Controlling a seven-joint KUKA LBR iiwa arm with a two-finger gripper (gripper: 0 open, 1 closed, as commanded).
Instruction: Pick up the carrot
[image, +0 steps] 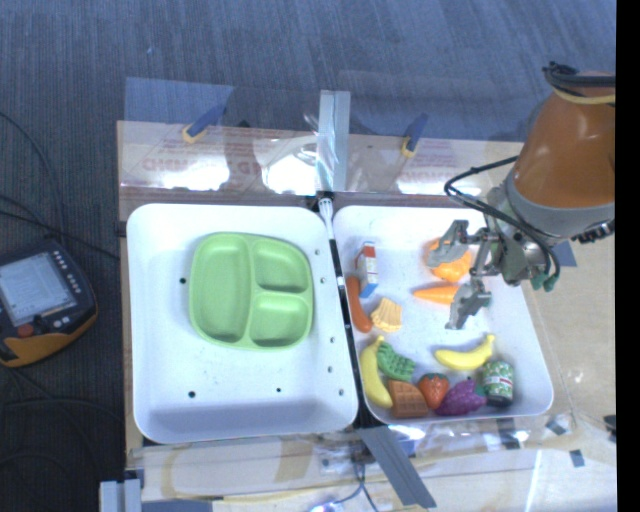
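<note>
- The grey-and-orange arm (565, 150) reaches in over the right bin (535, 345), which sits on the table's right half.
- Its hand (463, 270) hangs with fingers spread apart, gripping nothing.
- The carrot (437, 294) lies near the bin's far edge, between those fingers; a clean pick likely means descending squarely, closing across the thick end.

We see the divided plate (251, 290) in the left bin (150, 400); in the right bin (535, 345), the carrot (436, 294) lies behind the banana (465, 354), beside the gripper (462, 275).
</note>
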